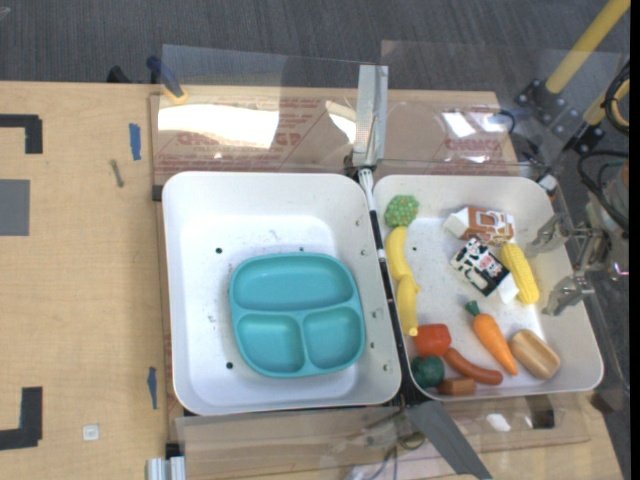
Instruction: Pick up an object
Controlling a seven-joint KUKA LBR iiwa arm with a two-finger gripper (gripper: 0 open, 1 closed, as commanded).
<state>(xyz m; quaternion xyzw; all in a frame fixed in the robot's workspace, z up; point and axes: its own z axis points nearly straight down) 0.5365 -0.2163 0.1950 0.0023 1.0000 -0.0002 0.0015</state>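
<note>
Two white bins sit side by side on a counter (pixel 70 268). The left bin (pixel 190 268) holds a teal tray (pixel 297 313). The right bin (pixel 575 363) holds toy food: a carrot (pixel 491 338), corn (pixel 519 273), a banana (pixel 398 253), a bun (pixel 535 353). Whether the fingers are apart or together cannot be told.

— Mounted where?
— Fixed above the table (pixel 70 268), high up, looking down at a slant.
— Facing which way?
— Away from the table's near edge at the bottom of the frame, toward the grey floor (pixel 300 8) across the top.
— How near?
— Far enough back to take in both white bins whole: left bin (pixel 190 218) about mid-frame, right bin (pixel 440 288) touching it, toward the right edge. Wide strip of bare table on the left.
</note>
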